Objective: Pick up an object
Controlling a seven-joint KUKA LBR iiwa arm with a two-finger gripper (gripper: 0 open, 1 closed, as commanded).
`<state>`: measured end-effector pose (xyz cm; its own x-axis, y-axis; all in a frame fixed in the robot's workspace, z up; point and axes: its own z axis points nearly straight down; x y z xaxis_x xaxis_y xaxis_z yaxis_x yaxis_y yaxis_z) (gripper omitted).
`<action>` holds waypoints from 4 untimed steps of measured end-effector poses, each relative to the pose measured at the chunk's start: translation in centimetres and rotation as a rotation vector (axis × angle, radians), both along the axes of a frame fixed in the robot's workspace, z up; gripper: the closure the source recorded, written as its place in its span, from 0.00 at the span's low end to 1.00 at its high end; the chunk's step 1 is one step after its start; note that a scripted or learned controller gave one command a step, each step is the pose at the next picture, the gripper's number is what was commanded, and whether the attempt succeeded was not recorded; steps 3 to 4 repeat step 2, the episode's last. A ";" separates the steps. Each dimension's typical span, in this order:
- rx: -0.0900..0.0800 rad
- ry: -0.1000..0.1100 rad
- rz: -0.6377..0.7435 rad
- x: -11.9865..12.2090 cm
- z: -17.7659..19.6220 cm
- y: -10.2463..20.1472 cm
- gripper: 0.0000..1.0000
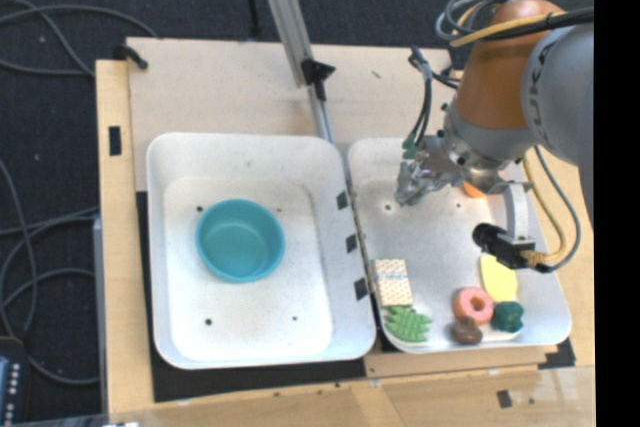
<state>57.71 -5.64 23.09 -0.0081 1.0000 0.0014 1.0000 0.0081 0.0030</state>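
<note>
1. The end effector [412,187] hangs over the far left part of the right bin [430,245], below the grey arm [560,85] with its orange band. Whether it is wide or narrow cannot be told at this resolution; nothing is seen held in it.
2. Bare bin floor lies directly beneath it. A small orange object [474,189] shows just to its right, partly hidden by the wrist.
3. The remaining candidates sit well apart, along the near edge of the right bin: a checkered block [392,282], a green leafy piece [407,323], a pink doughnut [472,304], a brown item [466,332], a dark green item [509,317] and a yellow piece [498,278].
4. The left bin [180,175] holds a teal bowl [239,239], near its middle.
5. Assessment: the step in hand is the approach; no pick is made. The next move calls for choosing a target, aligning above it, then descending and closing.
</note>
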 end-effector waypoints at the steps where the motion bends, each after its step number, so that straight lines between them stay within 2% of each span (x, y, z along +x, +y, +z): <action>1: 0.001 0.000 0.001 2.2 1.3 5.2 1.00; 2: 0.001 0.000 0.000 5.3 2.0 10.0 1.00; 4: 0.001 0.000 0.000 5.3 2.0 10.0 1.00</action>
